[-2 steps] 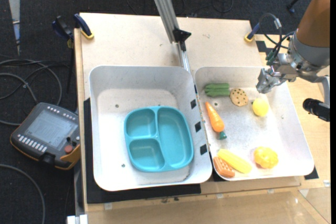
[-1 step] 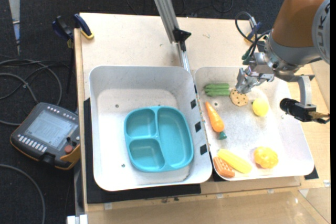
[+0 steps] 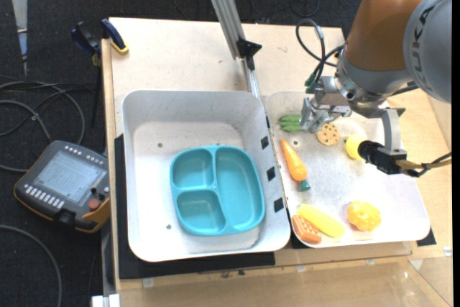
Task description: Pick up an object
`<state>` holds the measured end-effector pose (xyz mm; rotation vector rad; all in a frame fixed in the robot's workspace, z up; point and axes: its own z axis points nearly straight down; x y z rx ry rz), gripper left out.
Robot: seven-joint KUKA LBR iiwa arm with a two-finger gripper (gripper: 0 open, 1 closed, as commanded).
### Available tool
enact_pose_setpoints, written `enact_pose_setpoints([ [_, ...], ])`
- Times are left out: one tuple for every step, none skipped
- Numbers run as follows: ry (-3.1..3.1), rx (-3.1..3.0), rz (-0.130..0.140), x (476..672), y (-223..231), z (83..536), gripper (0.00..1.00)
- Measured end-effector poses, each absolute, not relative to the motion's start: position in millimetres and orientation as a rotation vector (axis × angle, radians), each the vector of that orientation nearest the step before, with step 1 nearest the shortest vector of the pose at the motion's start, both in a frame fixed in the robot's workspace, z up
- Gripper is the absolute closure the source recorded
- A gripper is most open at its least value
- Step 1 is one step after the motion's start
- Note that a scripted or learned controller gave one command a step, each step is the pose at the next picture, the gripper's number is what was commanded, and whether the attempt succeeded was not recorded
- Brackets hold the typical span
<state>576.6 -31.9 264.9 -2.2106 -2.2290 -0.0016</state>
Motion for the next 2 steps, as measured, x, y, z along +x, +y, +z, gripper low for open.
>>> enact_pose_setpoints([
  [-2.228,-2.211,0.000,573.0,12,262,1.00],
  [-2.231,-2.210,-0.002,571.5,69,262,1.00],
])
